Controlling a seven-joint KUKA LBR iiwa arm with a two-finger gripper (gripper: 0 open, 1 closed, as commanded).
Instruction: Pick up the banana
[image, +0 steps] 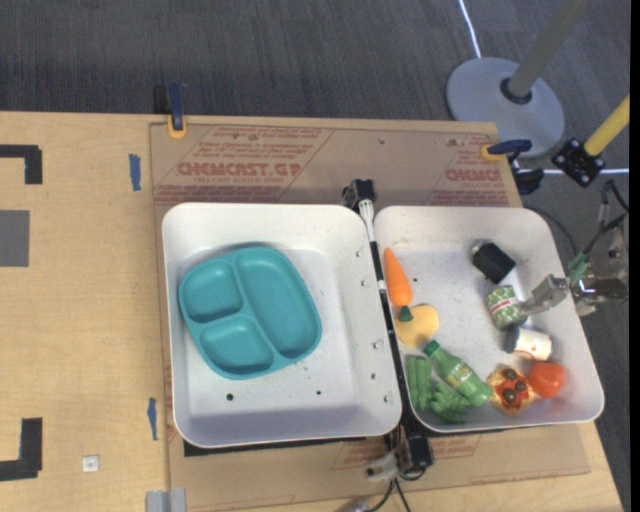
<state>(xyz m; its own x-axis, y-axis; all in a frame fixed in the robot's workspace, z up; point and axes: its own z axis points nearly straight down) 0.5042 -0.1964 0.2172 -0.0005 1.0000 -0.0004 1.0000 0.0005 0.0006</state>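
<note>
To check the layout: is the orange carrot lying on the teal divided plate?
No, the carrot lies in the right bin, while the teal plate sits in the left bin.

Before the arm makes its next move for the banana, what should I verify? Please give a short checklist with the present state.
1. Banana identified: cannot tell; the yellow item looks rounded.
2. Its top uncovered: ok.
3. Neighbours apart: not ok; the carrot and the green bottle crowd it.
4. End effector above it: not ok; it is near the can, at the right side of the right bin.
5. End effector carries nothing: cannot tell.
</note>
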